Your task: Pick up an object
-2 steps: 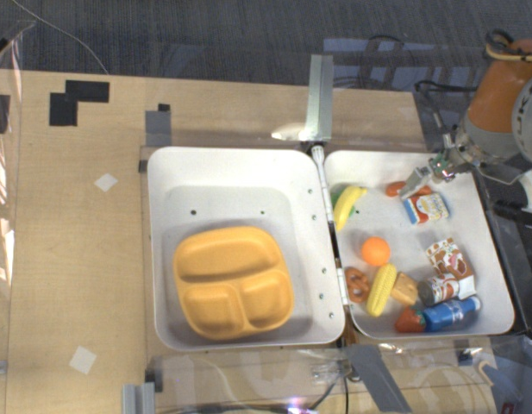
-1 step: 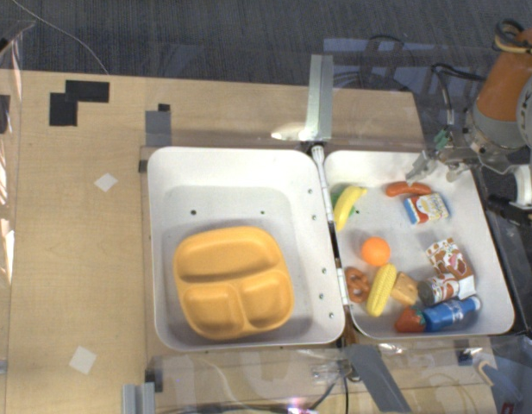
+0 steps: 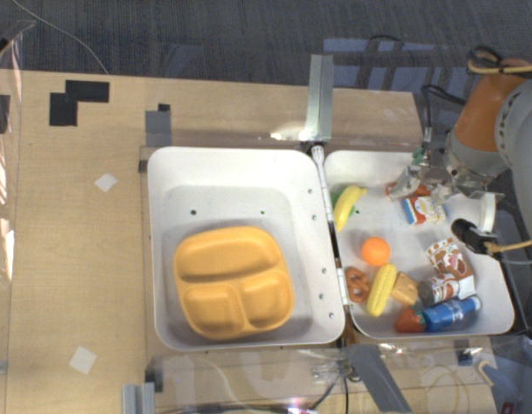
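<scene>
two shallow white bins are seen side by side on the wooden counter (image 3: 67,257). the left bin (image 3: 240,166) is occupied by one matte yellow compartment tray (image 3: 234,279) with rounded corners. the right bin (image 3: 498,313) is crowded: one banana (image 3: 347,205), one orange ball (image 3: 376,251), one pretzel (image 3: 356,284), one corn cob (image 3: 382,288), one blue bottle (image 3: 450,313), one patterned can (image 3: 447,264) and one small carton (image 3: 421,207). the tool (image 3: 423,172) is placed at the bin's far edge, just beside the carton; whether it is clenched cannot be told.
</scene>
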`<state>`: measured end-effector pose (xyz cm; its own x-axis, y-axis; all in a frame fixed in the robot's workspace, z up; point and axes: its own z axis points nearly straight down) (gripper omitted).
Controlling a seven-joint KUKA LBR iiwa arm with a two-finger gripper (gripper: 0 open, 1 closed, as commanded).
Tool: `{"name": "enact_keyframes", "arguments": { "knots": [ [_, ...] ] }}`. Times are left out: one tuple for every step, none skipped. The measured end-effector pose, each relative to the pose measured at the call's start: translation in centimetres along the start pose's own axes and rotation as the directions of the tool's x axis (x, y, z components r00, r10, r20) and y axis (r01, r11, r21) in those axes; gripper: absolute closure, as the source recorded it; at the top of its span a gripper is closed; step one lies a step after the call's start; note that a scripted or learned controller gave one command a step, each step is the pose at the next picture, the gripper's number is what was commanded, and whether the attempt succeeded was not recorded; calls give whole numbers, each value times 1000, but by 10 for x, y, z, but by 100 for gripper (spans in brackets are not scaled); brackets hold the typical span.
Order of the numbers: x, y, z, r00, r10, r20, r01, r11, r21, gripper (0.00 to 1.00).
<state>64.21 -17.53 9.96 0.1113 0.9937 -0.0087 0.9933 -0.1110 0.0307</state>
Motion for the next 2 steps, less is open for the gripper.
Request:
{"name": "enact_keyframes", "arguments": {
  "knots": [
    [24, 15, 0, 970, 244, -2, -244, 970, 0, 0],
    [24, 15, 0, 970, 244, -2, -244, 970, 0, 0]
  ]
}}
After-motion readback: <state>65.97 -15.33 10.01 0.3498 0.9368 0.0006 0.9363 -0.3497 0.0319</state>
